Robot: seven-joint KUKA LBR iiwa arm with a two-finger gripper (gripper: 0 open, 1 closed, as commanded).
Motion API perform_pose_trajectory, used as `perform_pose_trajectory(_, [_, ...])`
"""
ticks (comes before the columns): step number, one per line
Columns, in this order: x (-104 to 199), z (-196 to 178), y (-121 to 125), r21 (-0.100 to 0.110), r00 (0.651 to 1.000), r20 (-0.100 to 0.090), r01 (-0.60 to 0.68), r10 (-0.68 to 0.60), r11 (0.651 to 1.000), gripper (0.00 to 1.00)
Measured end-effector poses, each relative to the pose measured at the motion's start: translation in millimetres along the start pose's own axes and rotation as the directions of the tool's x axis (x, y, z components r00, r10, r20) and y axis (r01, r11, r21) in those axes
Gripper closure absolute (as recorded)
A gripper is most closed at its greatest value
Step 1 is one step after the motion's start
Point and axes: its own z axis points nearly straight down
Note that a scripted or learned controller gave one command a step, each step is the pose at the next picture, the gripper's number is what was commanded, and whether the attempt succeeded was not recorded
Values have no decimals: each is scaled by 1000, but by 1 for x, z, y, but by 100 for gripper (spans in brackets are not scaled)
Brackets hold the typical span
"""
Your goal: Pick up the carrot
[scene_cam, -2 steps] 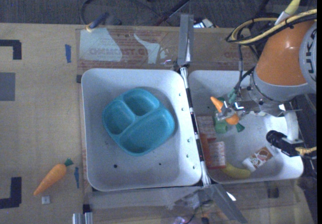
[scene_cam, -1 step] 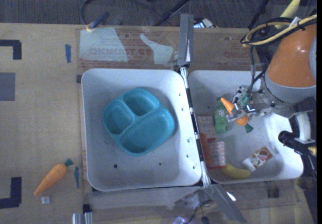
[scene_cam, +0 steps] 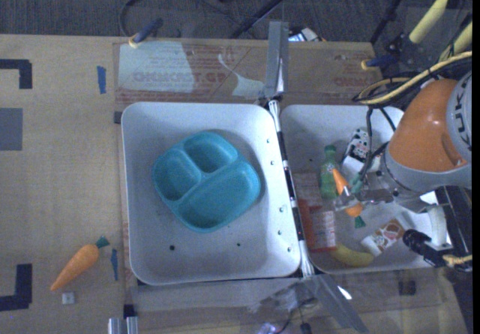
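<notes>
— Brown board covers the worktop (scene_cam: pixel 60 175), with black and blue tape marks on it, and dark floor with cables lies beyond its far edge. What do the two bins hold?

— The left bin (scene_cam: pixel 142 250) holds a blue divided plate (scene_cam: pixel 208 181), lying flat near its middle, nothing on it. The right bin (scene_cam: pixel 307 126) is crowded: a green bottle (scene_cam: pixel 328 175), a red packet (scene_cam: pixel 321 226) along its left wall, a yellow banana (scene_cam: pixel 352 255) at the near edge, a small carton (scene_cam: pixel 384 236) beside that, and a black-and-white item (scene_cam: pixel 360 145) further back.

— And the carrot?

— One carrot (scene_cam: pixel 75 265) lies outside both bins, on the worktop to the left of the left bin, tip toward the near-left corner, green end toward the bin. Well apart from the arm.

— Where is the arm?

— The arm (scene_cam: pixel 427 137) reaches in from the right over the right bin, its orange band large in view. The gripper (scene_cam: pixel 351 194) sits low among the clutter, just right of the bottle. Small orange pieces (scene_cam: pixel 340 179) show right at it, but I cannot tell what they are.

— Are the jaws apart or together?

— Cannot tell; they are too small and tangled with the things around them.
</notes>
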Motion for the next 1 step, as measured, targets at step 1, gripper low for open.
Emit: perform_pose_trajectory(1, [76,-104,11,-2,992,0,123,-123,992,100])
